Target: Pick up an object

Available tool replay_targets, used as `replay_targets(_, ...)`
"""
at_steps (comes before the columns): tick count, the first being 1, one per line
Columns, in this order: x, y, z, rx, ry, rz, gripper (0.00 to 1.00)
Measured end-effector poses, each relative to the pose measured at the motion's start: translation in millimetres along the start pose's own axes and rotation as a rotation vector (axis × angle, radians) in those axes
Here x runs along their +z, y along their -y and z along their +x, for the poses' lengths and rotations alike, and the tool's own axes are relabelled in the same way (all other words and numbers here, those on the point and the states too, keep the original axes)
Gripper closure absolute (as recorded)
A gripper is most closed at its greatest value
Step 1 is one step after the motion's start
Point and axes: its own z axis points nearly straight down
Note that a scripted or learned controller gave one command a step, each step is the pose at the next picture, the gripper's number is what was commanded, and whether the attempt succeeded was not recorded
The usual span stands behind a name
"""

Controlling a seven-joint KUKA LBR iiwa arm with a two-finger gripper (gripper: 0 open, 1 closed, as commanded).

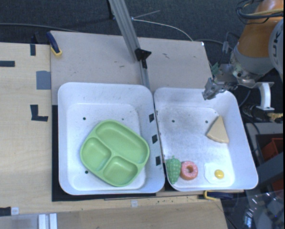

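Wedge [218, 130] lies near right bin's [242, 128] right wall, looks light, stiff, likely slick; grip across its flat sides; pincer [210, 92] hovers at far-right corner, grip state untellable.

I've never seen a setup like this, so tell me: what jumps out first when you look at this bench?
The bright green divided plate fills much of the left bin. In the right bin lie small toy foods: a tan wedge by the right wall, and a green piece, a pink donut and a fried egg along the near edge. The arm's end effector hangs at that bin's far right corner.
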Motion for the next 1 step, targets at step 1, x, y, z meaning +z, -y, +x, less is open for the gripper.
replay_targets(1, 4.9, 24.9, 44.9, 0.001, 0.000, 0.004, 1.00)
